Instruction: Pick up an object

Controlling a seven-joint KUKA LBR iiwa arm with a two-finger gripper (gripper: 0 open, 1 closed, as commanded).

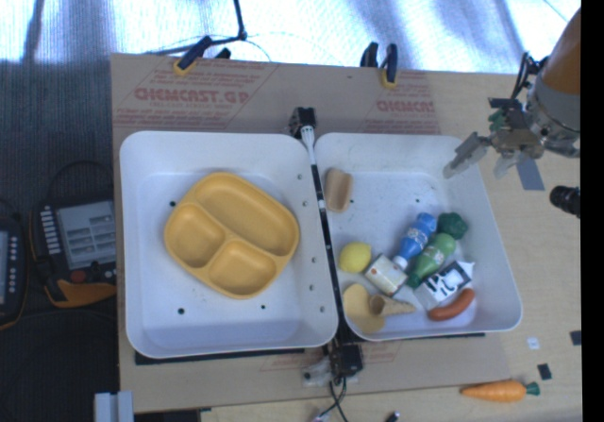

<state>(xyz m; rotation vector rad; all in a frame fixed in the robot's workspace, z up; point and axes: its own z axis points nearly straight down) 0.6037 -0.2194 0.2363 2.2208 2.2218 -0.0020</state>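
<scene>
We note end effector (494, 155) spread apart, empty, above right bin's (505, 250) far corner; toys (420, 264) cluster nearer.

A yellow divided tray (231, 235) lies in the left bin (142, 165). Well right of it, past both bins, a toy carrot (494, 392) rests on the counter (557, 316).

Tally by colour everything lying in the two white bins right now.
Yellow: 3 (yellow plastic divided plate, round yellow lemon, yellow cone-shaped toy)
Tan: 1 (tan bread-like piece)
Blue: 1 (blue-capped bottle)
Green: 1 (green bottle)
White: 2 (white carton, white black-printed card)
Red: 1 (red sausage-shaped toy)
Total: 9
</scene>
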